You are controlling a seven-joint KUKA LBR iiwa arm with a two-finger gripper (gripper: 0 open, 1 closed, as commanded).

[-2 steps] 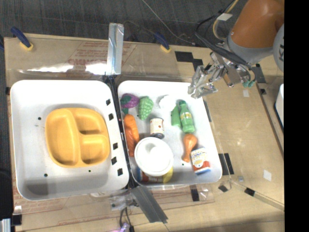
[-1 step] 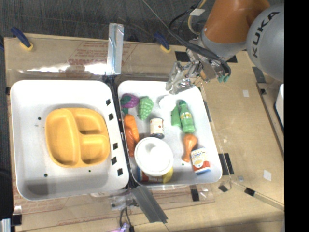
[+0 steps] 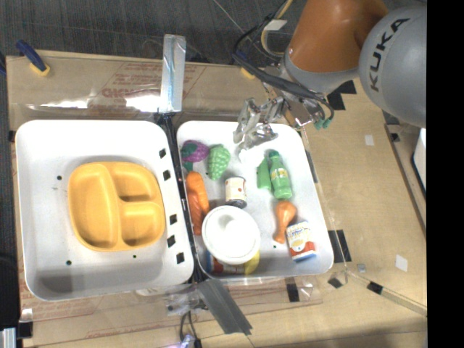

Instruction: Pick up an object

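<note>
Gripper [image 3: 250, 133] hangs over right bin's [image 3: 313, 187] far edge, finger state unclear; green bottle [image 3: 279, 174] looks light, rigid, slick, so grab mid-body.

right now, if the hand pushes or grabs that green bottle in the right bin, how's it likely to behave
The green bottle lies on its side, and its rounded body could roll if nudged. It looks like smooth toy plastic, so probably light and a bit slippery. The green piece beside it might shift with it.
</note>
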